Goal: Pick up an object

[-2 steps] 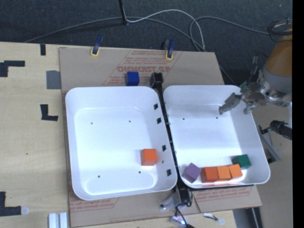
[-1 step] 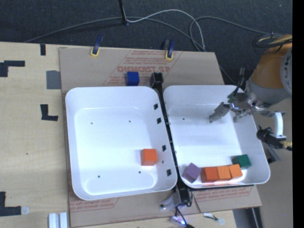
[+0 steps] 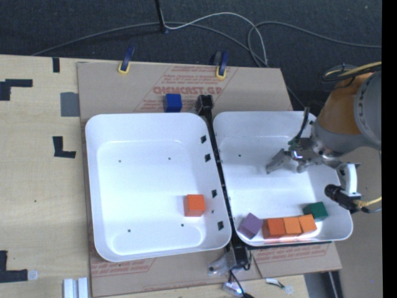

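The arm reaches in from the right and its gripper [image 3: 280,161] hangs over the middle of the right bin [image 3: 260,120], pointing leftward. From where I stand I cannot tell how the pincer is set; the tip is small and grey against the white floor, and nothing shows between its parts. So I judge this to be the approach step: no object is taken yet.

The candidates in that bin lie along the near wall, well apart from the gripper: a purple block [image 3: 250,225] at the left end, then three orange blocks [image 3: 290,226] touching in a row, and a green block [image 3: 316,210] just beyond their right end. The left bin [image 3: 99,129] holds a single orange cube [image 3: 195,205] near its near-right corner. A blue cube [image 3: 173,102] sits outside the bins on the cardboard [image 3: 111,79] at the far side.

The next move, I think, calls for carrying the gripper nearward over one block and lowering onto it. The purple or green one looks easier, since the orange row leaves no room beside each piece.
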{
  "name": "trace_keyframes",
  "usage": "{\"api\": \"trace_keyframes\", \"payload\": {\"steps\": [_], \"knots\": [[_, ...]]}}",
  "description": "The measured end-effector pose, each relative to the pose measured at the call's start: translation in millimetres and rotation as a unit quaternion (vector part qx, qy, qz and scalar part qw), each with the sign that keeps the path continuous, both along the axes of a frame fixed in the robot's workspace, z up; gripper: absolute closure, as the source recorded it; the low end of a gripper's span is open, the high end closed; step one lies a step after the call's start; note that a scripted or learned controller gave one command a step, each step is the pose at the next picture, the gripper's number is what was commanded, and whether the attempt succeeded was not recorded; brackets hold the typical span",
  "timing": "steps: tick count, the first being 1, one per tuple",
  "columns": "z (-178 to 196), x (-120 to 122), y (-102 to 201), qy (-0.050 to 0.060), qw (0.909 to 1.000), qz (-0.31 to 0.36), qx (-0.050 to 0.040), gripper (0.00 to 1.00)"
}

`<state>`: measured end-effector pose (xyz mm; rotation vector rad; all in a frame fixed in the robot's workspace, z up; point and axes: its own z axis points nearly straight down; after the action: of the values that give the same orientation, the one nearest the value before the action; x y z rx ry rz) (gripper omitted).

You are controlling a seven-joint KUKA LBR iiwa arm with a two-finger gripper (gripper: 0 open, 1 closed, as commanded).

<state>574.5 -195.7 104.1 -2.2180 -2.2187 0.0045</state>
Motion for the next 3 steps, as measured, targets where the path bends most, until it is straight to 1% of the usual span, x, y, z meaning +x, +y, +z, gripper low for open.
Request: {"api": "trace_keyframes", "payload": {"steps": [1, 2, 3], "knots": [[-15, 0, 0, -0.002, 1.0, 0.0, -0.0007, 0.0], [-4, 0, 0, -0.003, 1.0, 0.0, -0.0012, 1.0], [37, 1, -1, -0.004, 1.0, 0.0, -0.001, 1.0]]}}
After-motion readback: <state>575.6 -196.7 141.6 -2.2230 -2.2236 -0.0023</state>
